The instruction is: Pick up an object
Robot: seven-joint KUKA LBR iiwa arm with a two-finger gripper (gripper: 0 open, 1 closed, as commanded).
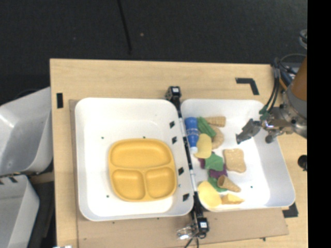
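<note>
The right bin (269, 185) holds a pile of toy food along its left side. In it are a blue bottle (191, 129), a yellow piece (204, 146), a slice of toast (235, 160), green and purple pieces (214, 163), a cone (228, 184) and a pale yellow wedge (209, 194). My gripper (257, 134) hangs over the right bin's upper right part, up and to the right of the toast. It is open with nothing between its fingers.
A yellow divided plate (141, 169) lies in the left bin (93, 123). A tan biscuit (217, 121) sits near the bottle's top. The arm (297, 107) comes in over the bench's right edge. Bare white floor lies to the right of the pile.
</note>
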